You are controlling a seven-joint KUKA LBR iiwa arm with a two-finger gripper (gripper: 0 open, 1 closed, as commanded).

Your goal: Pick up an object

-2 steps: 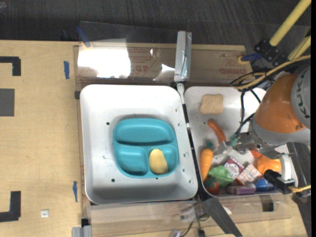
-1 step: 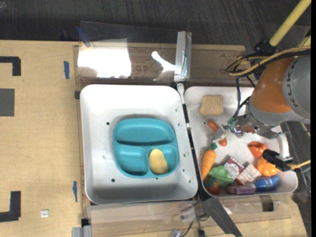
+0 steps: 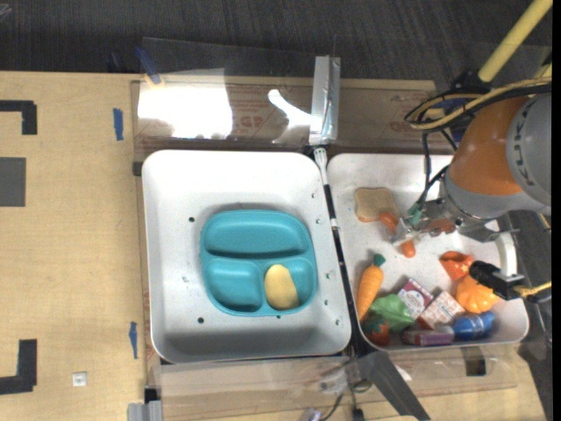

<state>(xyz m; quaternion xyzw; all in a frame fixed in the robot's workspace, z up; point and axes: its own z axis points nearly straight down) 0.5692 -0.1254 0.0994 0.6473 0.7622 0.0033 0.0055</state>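
My gripper [image 3: 414,224] reaches in from the right, low over the upper middle of the right bin [image 3: 517,327]. A tan bread slice [image 3: 375,203] lies just to its left. Two small orange pieces sit close to it, one [image 3: 389,222] at its left and one [image 3: 408,249] just below. A carrot [image 3: 370,286] with a green top lies along the bin's left wall. An orange pepper [image 3: 455,264] and a round orange fruit [image 3: 474,297] lie lower right of the gripper. Whether anything is in its grip cannot be made out.
Small boxes [image 3: 428,304], a green item [image 3: 392,315] and a blue item [image 3: 473,325] crowd the right bin's front edge. The left bin [image 3: 166,235] holds a teal divided tray [image 3: 254,257] with a yellow fruit [image 3: 280,286] in it. Cables [image 3: 443,108] loop behind the arm.
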